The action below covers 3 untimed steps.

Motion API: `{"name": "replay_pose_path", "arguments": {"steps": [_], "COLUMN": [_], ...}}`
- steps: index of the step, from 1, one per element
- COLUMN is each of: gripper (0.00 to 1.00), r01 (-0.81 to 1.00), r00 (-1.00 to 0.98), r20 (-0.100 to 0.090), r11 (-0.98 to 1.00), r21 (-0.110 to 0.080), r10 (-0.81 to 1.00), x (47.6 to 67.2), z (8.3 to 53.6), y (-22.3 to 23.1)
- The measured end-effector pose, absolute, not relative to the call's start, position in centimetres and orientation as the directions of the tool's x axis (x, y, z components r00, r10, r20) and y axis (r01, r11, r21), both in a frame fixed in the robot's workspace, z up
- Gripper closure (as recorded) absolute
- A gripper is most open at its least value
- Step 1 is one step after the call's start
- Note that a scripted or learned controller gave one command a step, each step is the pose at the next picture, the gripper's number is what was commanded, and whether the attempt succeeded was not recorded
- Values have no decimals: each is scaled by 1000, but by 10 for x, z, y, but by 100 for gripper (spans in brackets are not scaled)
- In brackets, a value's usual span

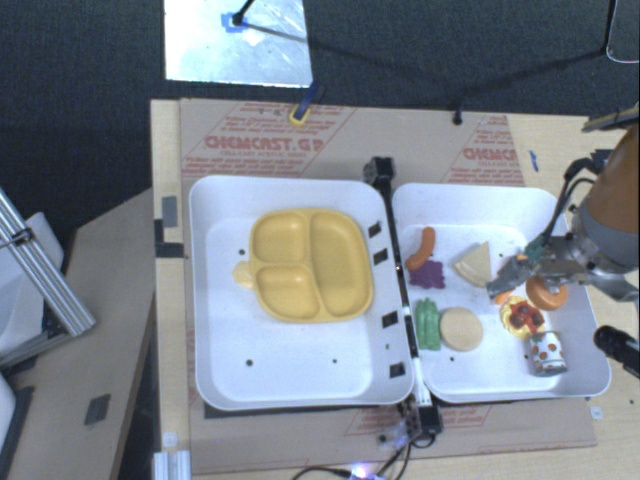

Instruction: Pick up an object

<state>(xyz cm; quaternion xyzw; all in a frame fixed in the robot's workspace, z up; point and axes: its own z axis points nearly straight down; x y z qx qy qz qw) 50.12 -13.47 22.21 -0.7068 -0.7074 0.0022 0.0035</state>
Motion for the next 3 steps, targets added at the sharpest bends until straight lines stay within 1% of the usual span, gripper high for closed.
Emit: {"name": "replay_pose_path", "arguments": {"steps": [1,2,3], "gripper": [0,0,0], "r01": [1000,1000,1000], "r00": [-3,-2,-1], "r20": [0,2,2], "r11": [3,2,1], "r21": [2,-3,-4], "r10": [1000,1000,1000], "x": [503,506,516], "z": [226,184,132], "y": [-135,-130,-131]}}
